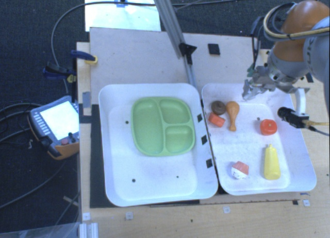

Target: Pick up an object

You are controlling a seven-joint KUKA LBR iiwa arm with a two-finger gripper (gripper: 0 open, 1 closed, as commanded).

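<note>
The right bin (289,180) holds several toy foods. A tan drumstick (233,113) lies near the top left beside a brown round piece (218,107) and a small orange-red piece (216,120). A red tomato (268,126) sits towards the right. A yellow bottle (271,162) lies near the front, and a red and white piece (239,169) is to its left. My gripper (249,91) hangs over the bin's back edge, above and to the right of the drumstick, touching none of the objects.
The left bin (118,180) carries a green divided plate (163,125). A slanted metal pole (170,18) crosses the board behind the bins. A black square (214,49) lies on the board. A handheld pendant (56,126) sits off the bench at the left.
</note>
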